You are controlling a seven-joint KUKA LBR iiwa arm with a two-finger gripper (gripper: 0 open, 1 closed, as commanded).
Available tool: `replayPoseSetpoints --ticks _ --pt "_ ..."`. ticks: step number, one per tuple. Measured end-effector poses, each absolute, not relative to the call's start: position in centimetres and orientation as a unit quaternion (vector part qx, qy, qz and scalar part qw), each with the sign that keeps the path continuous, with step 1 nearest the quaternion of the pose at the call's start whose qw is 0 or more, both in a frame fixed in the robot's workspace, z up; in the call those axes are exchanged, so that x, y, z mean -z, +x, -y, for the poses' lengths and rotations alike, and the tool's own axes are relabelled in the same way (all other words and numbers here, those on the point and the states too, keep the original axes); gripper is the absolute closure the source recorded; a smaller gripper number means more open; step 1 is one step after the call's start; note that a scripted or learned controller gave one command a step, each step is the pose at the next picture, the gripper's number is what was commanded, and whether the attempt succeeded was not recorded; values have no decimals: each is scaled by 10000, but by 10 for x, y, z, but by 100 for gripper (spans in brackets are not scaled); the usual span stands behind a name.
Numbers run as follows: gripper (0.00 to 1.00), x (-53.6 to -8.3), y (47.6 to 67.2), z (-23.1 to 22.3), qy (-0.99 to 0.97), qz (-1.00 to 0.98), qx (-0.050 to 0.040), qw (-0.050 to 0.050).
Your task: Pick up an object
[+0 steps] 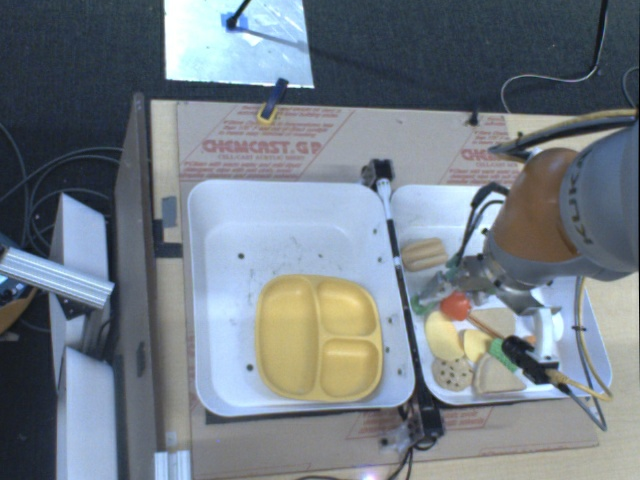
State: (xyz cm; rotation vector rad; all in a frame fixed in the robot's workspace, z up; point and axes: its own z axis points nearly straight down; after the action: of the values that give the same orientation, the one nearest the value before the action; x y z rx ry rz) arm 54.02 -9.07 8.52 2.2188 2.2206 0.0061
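On the brown bench [300, 133], two white bins [225, 208] sit over dark carpet [70, 58]; the pincer's [452, 290] grip can't be told.

The grey arm [590, 203] with its orange band reaches in from the frame's right edge, bending downward, its gripper [450, 293] lowered at lower right.

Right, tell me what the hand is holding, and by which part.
Cannot be told. The hand is low in the right bin by the red piece, but no thing shows between its fingers.
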Motion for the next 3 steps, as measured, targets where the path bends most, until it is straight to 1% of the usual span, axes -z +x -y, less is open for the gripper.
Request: replayPoseSetpoints --ticks 1,2,3 --pt "100 -102 543 90 7064 -7078 -54 40" --pt "0 -102 543 90 7063 -7078 -53 37" --pt "0 -83 496 95 7075 -7067 7 -17"
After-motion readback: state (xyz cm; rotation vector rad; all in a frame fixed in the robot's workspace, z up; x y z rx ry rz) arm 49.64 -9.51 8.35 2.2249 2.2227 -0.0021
